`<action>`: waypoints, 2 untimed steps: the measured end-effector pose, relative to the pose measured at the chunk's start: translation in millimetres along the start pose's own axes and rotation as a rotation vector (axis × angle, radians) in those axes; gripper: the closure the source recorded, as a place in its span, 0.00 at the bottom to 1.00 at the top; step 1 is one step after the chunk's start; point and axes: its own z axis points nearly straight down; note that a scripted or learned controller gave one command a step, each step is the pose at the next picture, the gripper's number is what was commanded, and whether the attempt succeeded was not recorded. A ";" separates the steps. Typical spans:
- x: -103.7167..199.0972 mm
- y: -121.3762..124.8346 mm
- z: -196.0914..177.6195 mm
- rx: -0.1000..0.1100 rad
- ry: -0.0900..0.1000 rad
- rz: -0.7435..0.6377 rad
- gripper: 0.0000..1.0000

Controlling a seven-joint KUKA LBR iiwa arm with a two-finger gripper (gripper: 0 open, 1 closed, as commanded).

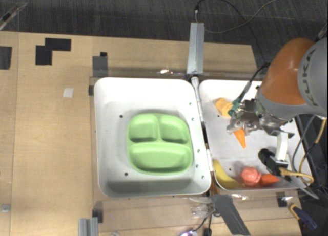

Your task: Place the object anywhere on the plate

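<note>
Pincer (239, 124) sits low over the right-hand shallow white plastic bin (218, 150), wrist hardware crowding it — cannot tell how it is set, or whether anything is actually caught. An orange cone-shaped carrot-like piece (240, 137) pokes out directly beneath it, tip pointing toward the near edge; touching or just beside, not resolvable. Judged the likely target, since the arm has centred on it.

Just beyond the pincer, toward the far wall, a yellow-orange wedge-shaped toy (222, 106) lies loose. Along the near wall: a yellow curved banana-like piece (223, 176), a pink rounded lump (249, 175), a small red-orange piece (268, 179) — heaped there, well apart from the pincer.

The light-green three-compartment plastic plate (159, 143) rests mid-floor in the left-hand white bin (107, 127), nothing on it — placement not yet done. Transfer must clear the shared bin walls.
</note>
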 end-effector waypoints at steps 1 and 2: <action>83.2 20.6 10.8 0.008 -0.003 0.016 1.00; 145.9 37.8 12.1 0.005 -0.001 -0.295 1.00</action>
